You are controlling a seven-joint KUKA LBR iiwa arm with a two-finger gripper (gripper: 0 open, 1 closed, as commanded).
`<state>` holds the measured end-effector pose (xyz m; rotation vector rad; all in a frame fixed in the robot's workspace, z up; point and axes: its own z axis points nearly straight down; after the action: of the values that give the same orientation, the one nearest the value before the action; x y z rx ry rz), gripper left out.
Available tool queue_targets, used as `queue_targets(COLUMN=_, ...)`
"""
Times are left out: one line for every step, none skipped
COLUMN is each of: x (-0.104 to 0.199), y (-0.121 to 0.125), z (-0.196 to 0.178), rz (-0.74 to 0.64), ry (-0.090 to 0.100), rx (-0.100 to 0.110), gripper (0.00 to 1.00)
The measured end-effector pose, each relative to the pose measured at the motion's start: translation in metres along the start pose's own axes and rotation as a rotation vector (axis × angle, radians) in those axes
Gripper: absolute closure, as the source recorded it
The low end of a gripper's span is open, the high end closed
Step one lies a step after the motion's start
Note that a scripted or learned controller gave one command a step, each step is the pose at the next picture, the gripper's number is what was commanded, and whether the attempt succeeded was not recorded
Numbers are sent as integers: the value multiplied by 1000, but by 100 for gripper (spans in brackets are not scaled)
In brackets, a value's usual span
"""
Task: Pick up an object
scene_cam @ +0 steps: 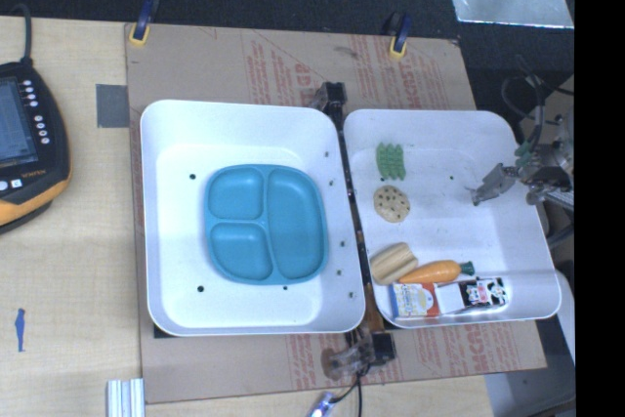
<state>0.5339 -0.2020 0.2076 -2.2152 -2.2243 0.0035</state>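
The right bin (508, 137) holds a green ridged piece (391, 160), a round cookie (392, 203), a tan bread roll (393, 261), an orange carrot (435, 271) and a small milk carton (451, 297). My gripper (510, 191) hovers over the right side of that bin, near its right wall. It is open, and nothing sits between its fingers (486, 187). The objects all lie to its left and lower left, apart from it.
The left bin (166, 210) carries a blue divided plate (265, 222). A control pendant (24, 142) lies on the bench at far left. Clamps (395, 32) hold the cardboard sheet under both bins.
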Motion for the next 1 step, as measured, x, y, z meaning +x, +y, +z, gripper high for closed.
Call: queue_targets(x=64, y=75, z=115, rz=-1, ry=-1, rx=-2, gripper=0)
